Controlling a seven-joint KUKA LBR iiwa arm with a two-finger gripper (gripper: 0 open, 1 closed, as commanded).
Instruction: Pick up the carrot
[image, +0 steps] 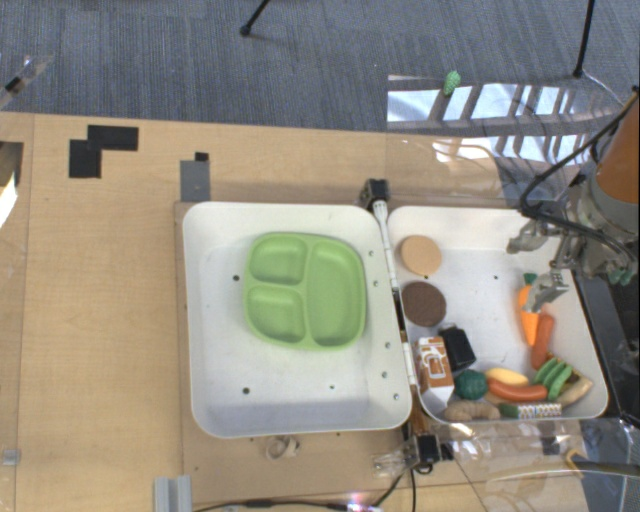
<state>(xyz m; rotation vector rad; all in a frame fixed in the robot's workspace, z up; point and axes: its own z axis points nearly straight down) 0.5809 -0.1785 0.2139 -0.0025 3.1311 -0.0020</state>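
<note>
You'll want the gripper (545, 285), jaws apart and empty, dropping straight toward 6 o'clock astride the carrot (531, 324).

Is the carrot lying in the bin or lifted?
Lying. The carrot rests flat on the right bin's floor, with the gripper just above its top end.

The counter (100, 330) bears two white bins: the left bin (215, 400) and the right bin (480, 225). One green divided plate (305, 290) lies in the left. The right holds two round discs, one tan (420, 254) and one brown (423, 302), one carrot (527, 322), and a heap of small toy foods too jumbled to count.
</note>
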